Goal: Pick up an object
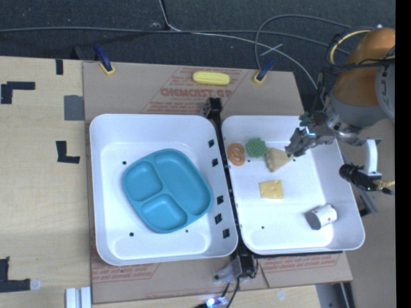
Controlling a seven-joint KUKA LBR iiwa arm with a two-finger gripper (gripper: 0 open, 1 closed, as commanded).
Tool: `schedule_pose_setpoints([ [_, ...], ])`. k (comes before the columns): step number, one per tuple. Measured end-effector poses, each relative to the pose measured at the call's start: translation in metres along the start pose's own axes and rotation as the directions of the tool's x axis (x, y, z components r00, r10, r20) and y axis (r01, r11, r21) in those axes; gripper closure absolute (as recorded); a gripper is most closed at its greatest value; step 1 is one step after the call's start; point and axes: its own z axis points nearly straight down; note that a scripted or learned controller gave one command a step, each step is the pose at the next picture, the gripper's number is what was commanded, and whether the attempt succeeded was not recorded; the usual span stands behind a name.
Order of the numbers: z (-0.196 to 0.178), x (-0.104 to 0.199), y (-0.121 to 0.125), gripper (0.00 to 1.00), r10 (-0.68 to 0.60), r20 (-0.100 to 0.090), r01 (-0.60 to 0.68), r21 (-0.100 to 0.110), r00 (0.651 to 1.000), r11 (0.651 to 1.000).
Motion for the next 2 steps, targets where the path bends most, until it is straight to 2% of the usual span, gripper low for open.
schedule_pose_setpoints([
  [1,-0.011,0.050,0.016,1.00,-0.005,-0.002,0.005,0.000,1.000,1.000],
  [2,-0.002,0.103,0.031,1.00,-0.004,-0.001,0.004,0.002,1.000,1.000],
])
